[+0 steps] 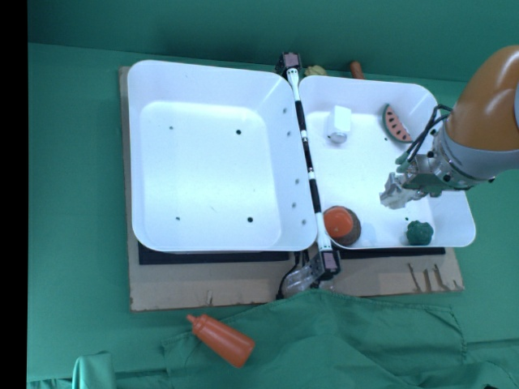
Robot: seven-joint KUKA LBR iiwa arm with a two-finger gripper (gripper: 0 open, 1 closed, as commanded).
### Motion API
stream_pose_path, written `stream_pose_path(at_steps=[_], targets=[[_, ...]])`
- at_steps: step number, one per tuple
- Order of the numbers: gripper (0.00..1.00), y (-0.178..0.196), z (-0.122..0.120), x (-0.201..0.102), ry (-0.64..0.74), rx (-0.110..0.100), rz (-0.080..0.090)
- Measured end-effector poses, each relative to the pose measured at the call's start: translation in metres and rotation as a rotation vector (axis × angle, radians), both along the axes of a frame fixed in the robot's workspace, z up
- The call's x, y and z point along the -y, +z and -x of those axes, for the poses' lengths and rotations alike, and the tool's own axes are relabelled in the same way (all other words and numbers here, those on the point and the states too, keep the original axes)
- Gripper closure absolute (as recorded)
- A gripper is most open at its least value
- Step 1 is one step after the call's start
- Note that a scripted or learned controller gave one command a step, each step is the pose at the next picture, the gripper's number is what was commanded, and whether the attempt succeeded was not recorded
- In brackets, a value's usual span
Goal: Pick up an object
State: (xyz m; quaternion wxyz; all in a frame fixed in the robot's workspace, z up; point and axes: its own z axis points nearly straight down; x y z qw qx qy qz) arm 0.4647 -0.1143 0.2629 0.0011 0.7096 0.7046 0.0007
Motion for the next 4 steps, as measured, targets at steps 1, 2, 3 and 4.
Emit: stream_pose_path(at_steps=[1,2,3,4], targets=[[1.00,-0.057,-0.001,0.078,-0.005,-0.004,0.003],[1.00,-0.046,-0.003,0.073,0.004,0.002,0.002],[1.00,-0.043,-0.003,0.073,0.004,0.002,0.002],[1.00,-0.080,-0.057,0.028,0.007,0.009,0.007]])
